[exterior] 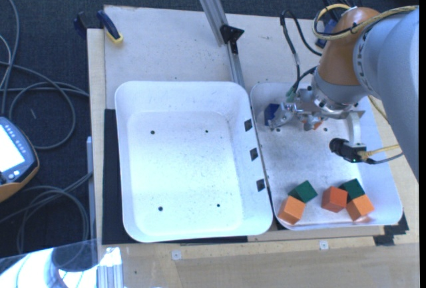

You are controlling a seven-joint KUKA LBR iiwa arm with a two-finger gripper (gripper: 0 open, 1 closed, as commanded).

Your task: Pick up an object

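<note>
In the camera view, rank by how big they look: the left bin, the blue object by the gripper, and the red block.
1. left bin, by far the largest
2. red block
3. blue object, which looks about the same size as the red block, so that order is unsure

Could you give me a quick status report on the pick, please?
Gripper over right bin's far end, beside blue object. Five blocks untouched along near edge.

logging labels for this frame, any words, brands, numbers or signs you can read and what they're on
No text can be read in this frame.
The device with a lit screen at the left edge: its display is too blurred to read.
The arm, the gripper, the two bins and the five blocks, such as the green one, carry no visible lettering.
</note>
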